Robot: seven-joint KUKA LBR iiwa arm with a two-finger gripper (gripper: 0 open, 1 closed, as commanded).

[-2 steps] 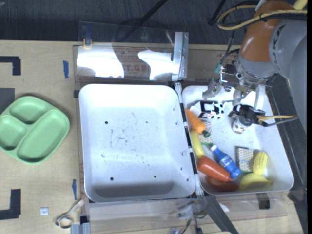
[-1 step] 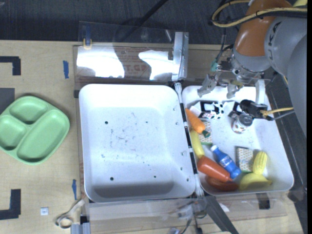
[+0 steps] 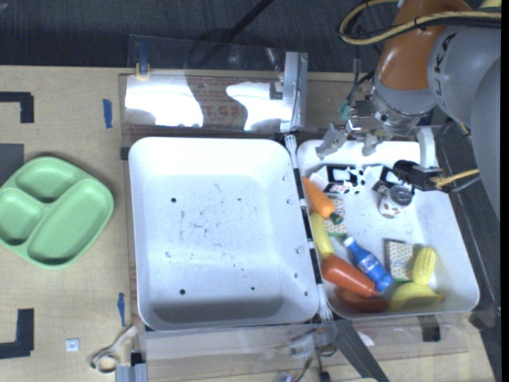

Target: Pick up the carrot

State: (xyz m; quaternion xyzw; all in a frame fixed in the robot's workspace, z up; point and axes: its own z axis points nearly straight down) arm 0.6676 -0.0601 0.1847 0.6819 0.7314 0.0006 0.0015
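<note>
At the bottom of the camera view, the right shallow white plastic bin (image 3: 457, 237) holds a cluster of items along its near wall. A red elongated pepper-like toy (image 3: 347, 274) lies at the bin's 7 o'clock corner. A small blue plastic bottle with a white cap (image 3: 367, 263) lies just beside it, tilted. A yellow banana-shaped toy (image 3: 413, 294) and a yellow corn cob toy (image 3: 425, 264) sit at 5 o'clock. A pale yellow elongated toy (image 3: 320, 235) lies along the left wall at 9 o'clock.

The orange carrot (image 3: 320, 200) lies just beyond it, against the left wall at about 10 o'clock, touching no finger.

The left shallow white plastic bin (image 3: 159, 165) stands beside the right one. A green three-compartment plastic plate (image 3: 52, 210) rests on the bench, well apart at 9 o'clock of the left bin.

Farthest, the two-finger gripper (image 3: 350, 143) hangs over the far rim of the right bin at 12 o'clock. Its fingers (image 3: 330, 142) are spread and hold nothing.
</note>
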